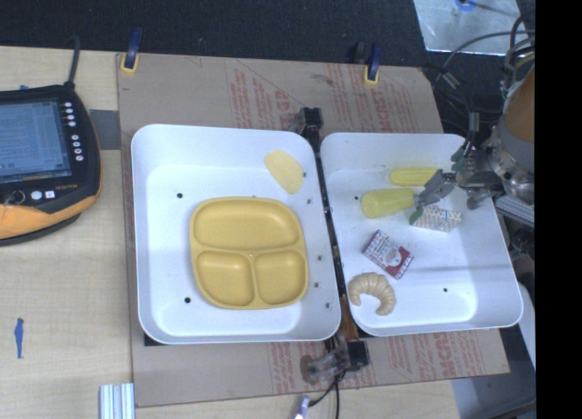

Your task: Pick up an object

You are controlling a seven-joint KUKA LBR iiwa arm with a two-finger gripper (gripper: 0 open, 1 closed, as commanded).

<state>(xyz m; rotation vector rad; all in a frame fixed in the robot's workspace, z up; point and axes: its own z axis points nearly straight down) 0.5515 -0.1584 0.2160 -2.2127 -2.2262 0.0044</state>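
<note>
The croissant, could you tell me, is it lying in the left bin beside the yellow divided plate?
No, the croissant lies in the right bin, near its front left corner, while the yellow divided plate sits in the left bin.

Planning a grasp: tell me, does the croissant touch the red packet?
Apart. The camera view shows white bin floor between the croissant and the red packet.

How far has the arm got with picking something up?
Nothing looks lifted yet. The gripper is low in the right bin, just above a small patterned packet and beside a yellow piece. Grasping and raising an object remains; the croissant and red packet lie untouched.
</note>
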